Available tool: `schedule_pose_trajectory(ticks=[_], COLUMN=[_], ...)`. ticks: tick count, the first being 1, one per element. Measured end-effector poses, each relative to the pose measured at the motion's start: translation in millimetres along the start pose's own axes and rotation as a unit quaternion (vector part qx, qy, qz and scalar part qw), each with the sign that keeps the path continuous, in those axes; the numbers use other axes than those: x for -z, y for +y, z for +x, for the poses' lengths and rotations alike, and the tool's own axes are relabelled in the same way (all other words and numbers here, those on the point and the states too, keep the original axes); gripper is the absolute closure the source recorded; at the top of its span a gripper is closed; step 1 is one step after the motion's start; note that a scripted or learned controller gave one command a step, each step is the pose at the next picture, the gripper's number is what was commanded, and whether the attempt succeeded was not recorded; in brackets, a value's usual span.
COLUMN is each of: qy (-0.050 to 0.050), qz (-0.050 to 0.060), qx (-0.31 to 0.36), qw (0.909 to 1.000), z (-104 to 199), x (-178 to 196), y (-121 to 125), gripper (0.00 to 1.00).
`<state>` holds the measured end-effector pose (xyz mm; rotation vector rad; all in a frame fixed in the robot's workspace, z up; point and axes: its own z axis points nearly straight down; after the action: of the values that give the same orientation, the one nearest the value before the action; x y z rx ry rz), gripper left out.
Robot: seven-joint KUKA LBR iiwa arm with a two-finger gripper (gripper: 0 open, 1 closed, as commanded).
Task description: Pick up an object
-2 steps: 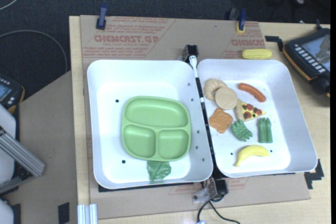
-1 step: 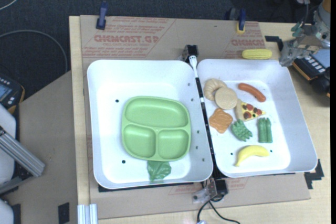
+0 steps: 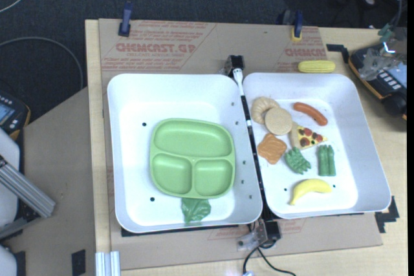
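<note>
Scanning for a target, I favour the toy banana (image 3: 310, 191) at the lower middle of the right bin (image 3: 369, 139), lying flat on the white floor and apart from its neighbours. I judge it to be light, stiff moulded plastic with a smooth, rather slippery skin. I would close across the thick middle of its curve, where the sides run nearly parallel, not at the tapering tips. The sausage (image 3: 310, 113) toward the upper right of that bin looks equally light and rigid but rounder, so likelier to roll. The pizza slice (image 3: 308, 137), the round biscuit (image 3: 279, 120) and the brown waffle piece (image 3: 272, 148) sit close together just right of the divider, a poor place to get in cleanly. In the left bin (image 3: 123, 139) a green divided plate (image 3: 192, 157) overlaps a leaf of toy lettuce (image 3: 195, 209), hiding the leaf's upper part. The two green pieces (image 3: 297, 160) above the banana are too small for me to name with confidence. Whether the claw is wide or narrow I cannot tell.
</note>
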<state>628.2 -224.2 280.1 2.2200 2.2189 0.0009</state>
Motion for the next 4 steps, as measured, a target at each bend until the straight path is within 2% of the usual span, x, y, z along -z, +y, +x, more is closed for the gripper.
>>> schedule_pose_trajectory(ticks=[1,2,3,4], qy=[-0.002,-0.004,0.003,-0.001], qz=[-0.005,-0.01,0.006,-0.002], qx=[-0.002,-0.001,0.0,0.001], qw=[1.0,0.9999,1.0,1.0], z=[-2.0,-1.7,0.6,-0.4], x=[105.6,267.3,150.6,168.4], y=[-93.4,-150.7,-149.0,-147.6], gripper=[1.0,1.0,1.0,1.0])
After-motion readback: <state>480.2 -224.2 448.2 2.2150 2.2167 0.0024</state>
